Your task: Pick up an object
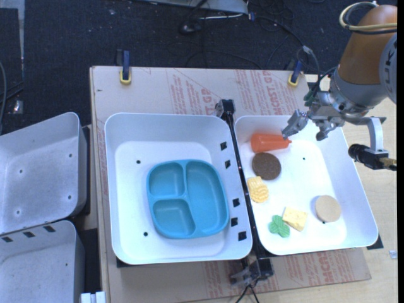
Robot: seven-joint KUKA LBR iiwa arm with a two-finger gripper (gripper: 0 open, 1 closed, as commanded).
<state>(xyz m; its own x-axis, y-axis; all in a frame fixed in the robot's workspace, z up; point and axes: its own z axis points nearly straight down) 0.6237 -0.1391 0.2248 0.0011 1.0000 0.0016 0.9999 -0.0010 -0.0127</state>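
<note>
Camera view shows you the pincer (310, 126) spread open with nothing in it, over the right bin's (353, 188) far edge. The carrot (269, 142) lies just left of it, beside the brown disc (267, 166).

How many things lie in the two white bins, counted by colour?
Blue: 1, tray
Orange: 1, carrot
Brown: 1, disc
Tan: 1, disc
Yellow: 2, ridged piece, cheese wedge
Green: 1, leafy piece
Total: 7
</note>
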